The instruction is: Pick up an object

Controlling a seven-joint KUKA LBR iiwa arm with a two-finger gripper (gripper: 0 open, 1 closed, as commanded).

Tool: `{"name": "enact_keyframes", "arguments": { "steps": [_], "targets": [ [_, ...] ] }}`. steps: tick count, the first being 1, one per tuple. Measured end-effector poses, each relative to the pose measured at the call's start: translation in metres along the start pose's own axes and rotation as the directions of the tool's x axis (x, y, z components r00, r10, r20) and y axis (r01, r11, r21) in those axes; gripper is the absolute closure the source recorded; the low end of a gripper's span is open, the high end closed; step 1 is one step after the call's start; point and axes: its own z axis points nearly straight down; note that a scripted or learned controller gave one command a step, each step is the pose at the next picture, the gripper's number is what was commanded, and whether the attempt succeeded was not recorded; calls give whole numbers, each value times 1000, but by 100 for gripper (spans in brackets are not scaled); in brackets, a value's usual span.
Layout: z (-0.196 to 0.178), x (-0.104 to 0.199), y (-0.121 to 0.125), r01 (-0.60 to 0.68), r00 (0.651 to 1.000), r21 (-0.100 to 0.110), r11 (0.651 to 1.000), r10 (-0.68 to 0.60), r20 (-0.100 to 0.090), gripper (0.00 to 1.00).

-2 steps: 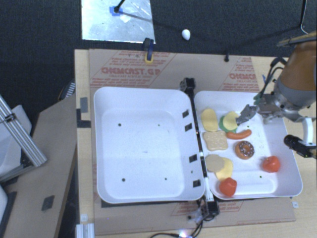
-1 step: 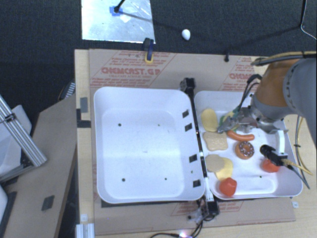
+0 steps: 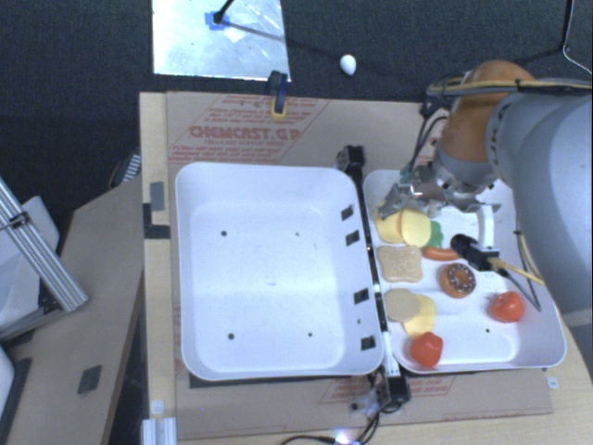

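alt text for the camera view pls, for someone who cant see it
A grey robot arm reaches from the right, its gripper low over the right bin near a yellow toy food piece. That bin also holds a bread slice, a donut and two tomatoes. The left bin sits beside it.

The worktop is pale wood, and a brown cardboard sheet printed with red lettering lies flat on it. Two shallow white bins rest side by side on that sheet, the left bin touching the right bin along a black clipped seam.
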Motion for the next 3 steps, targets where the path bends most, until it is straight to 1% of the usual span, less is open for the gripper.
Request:
{"name": "enact_keyframes", "arguments": {
  "steps": [1, 2, 3],
  "targets": [
    [1, 9, -37, -9, 1000, 9, 1000, 9, 1, 0],
    [-14, 8, -33, -8, 1000, -1, 1000, 8, 3, 100],
    [-11, 9, -34, -9, 1000, 2, 1000, 9, 2, 0]
  ]
}}
